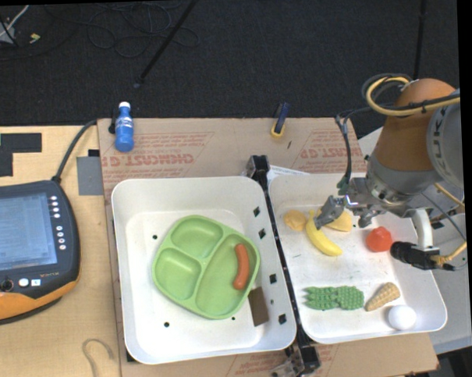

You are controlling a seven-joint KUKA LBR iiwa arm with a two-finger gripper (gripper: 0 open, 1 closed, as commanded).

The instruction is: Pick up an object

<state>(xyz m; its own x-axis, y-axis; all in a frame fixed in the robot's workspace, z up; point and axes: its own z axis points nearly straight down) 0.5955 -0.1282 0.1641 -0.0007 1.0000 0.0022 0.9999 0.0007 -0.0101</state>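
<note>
My gripper (348,214) hangs low over the back of the right bin (429,312), open, its fingers (328,216) spread either side of a small yellow piece (343,224). A banana (322,239) lies just left of and below it, with another yellow piece (296,219) further left. To the right of the gripper sits a red tomato (379,238). Near the bin's front lie a green bumpy toy (333,298), a tan cone (383,296) and a white ball (401,317). Nothing is lifted.
The left bin (135,204) bears a green divided plate (194,264) with a red sausage (240,266) on it. A black clamp divider (262,222) runs between the bins. A blue bottle (124,128) and a tablet (23,232) are outside, to the left.
</note>
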